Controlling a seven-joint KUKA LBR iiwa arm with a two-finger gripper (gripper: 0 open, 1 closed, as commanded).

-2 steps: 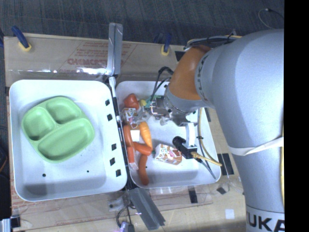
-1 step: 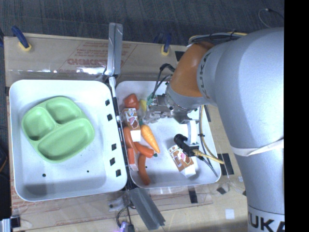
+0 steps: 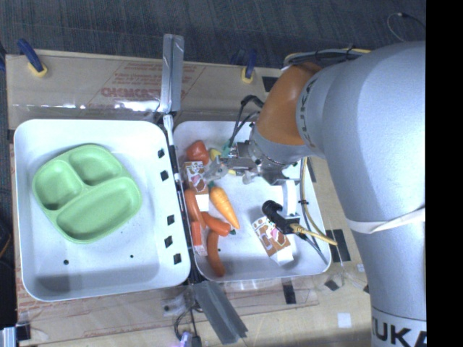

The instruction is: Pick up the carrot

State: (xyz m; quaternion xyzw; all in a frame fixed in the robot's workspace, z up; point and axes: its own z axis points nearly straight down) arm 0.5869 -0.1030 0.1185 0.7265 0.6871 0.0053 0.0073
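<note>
The carrot (image 3: 223,205) is orange and tapered. It lies in the right bin (image 3: 315,266), left of the bin's middle, with its thick end toward the back. My gripper (image 3: 217,169) hangs just behind and above that thick end, at the tip of the grey arm with the orange band (image 3: 286,107). The carrot rests on the bin floor and is not lifted.
Along the right bin's left wall lie a red-orange fruit (image 3: 197,152), a small printed carton (image 3: 194,173) and several reddish sausage-like pieces (image 3: 214,255). A second small carton (image 3: 273,238) lies right of the carrot. The left bin (image 3: 43,280) holds a green divided plate (image 3: 87,191).
</note>
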